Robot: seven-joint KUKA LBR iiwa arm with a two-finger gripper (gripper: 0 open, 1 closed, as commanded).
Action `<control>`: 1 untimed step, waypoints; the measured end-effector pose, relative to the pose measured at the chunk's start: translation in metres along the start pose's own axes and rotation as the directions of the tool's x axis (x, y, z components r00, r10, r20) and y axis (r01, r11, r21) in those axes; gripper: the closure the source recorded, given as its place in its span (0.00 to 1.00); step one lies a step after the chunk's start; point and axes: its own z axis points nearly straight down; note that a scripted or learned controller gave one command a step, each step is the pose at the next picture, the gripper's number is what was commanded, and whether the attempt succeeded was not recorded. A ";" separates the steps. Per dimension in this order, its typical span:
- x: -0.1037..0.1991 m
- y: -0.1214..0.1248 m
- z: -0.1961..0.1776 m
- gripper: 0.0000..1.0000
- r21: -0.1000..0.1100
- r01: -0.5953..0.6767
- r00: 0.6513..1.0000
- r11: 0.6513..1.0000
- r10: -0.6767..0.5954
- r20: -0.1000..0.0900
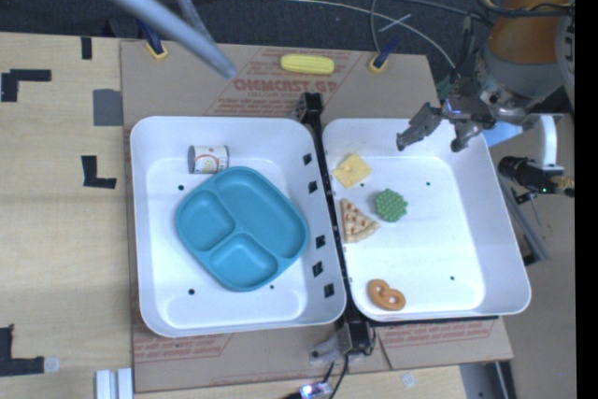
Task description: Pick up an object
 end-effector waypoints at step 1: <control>0.000 0.002 -0.008 0.00 -0.012 0.003 1.000 1.000 -0.003 0.001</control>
